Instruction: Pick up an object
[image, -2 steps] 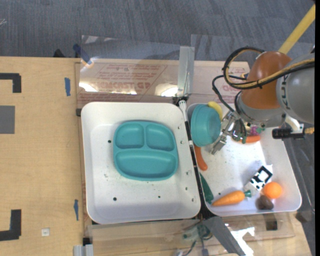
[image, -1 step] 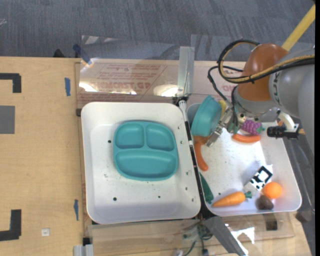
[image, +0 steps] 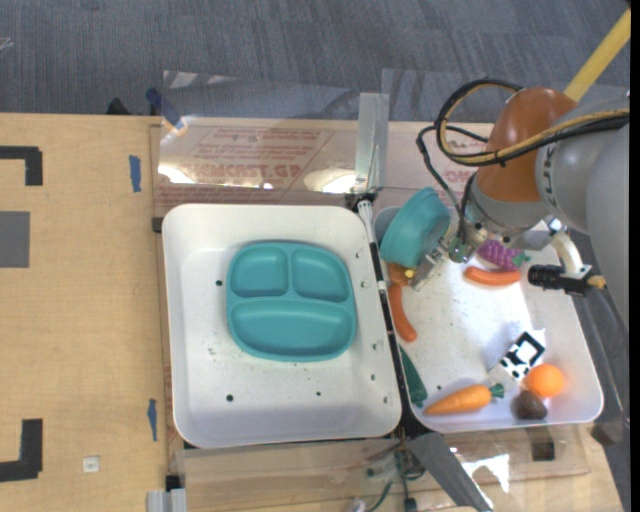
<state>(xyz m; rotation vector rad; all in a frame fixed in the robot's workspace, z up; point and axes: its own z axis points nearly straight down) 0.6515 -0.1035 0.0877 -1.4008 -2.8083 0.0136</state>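
Note:
A teal bowl (image: 413, 226) hangs tilted on its side over the right bin's (image: 590, 400) back left corner. My gripper (image: 441, 256) reaches down from the right and is shut on the bowl's rim, with one metal finger (image: 430, 266) showing below the bowl. Just right of the gripper lie purple grapes (image: 498, 255) and a red-orange pepper (image: 492, 277). The wrist hides part of the grapes.
A teal divided plate (image: 292, 300) lies in the left bin (image: 190, 330). The right bin also holds an orange sausage (image: 401, 312), a carrot (image: 461, 400), an orange ball (image: 545, 380), a brown lump (image: 530, 405), a black-and-white block (image: 522, 354) and a green piece (image: 413, 381).

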